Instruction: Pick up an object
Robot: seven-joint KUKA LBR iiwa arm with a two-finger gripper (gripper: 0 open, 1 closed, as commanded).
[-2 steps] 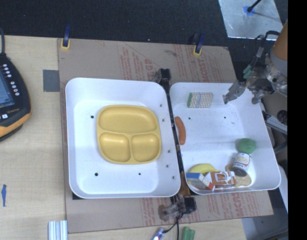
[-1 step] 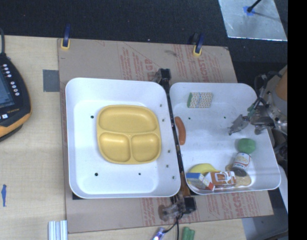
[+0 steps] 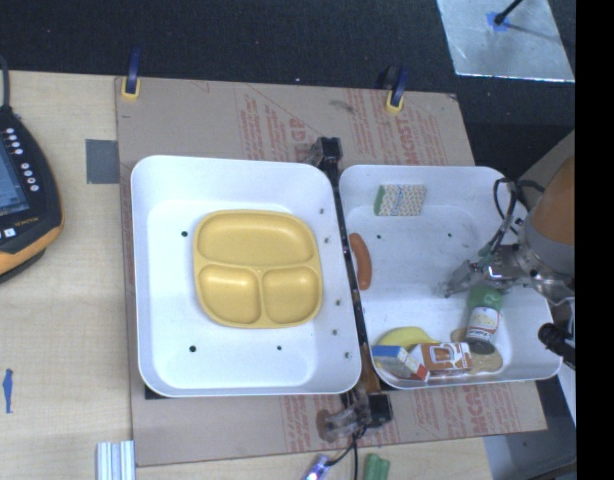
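The end effector (image 3: 484, 280) hangs low over the right bin (image 3: 437, 183), reaching in from the right edge, and its metal fingers sit right at the green cap of a small bottle (image 3: 482, 320). How far the fingers are parted cannot be told, nor whether they grip the cap. The bottle lies in the bin's lower right part, with a pale label on its body. Just beside it to the left lie a small red and white carton (image 3: 442, 358) and a rounded yellow piece (image 3: 404, 337). A slim brown sausage shape (image 3: 361, 259) rests against the bin's left wall, and a speckled flat packet (image 3: 400, 200) lies near the top. The left bin (image 3: 152, 268) holds a glossy yellow divided plate (image 3: 257, 268) with three compartments. Both bins stand on cardboard on the wooden desk (image 3: 57, 368).
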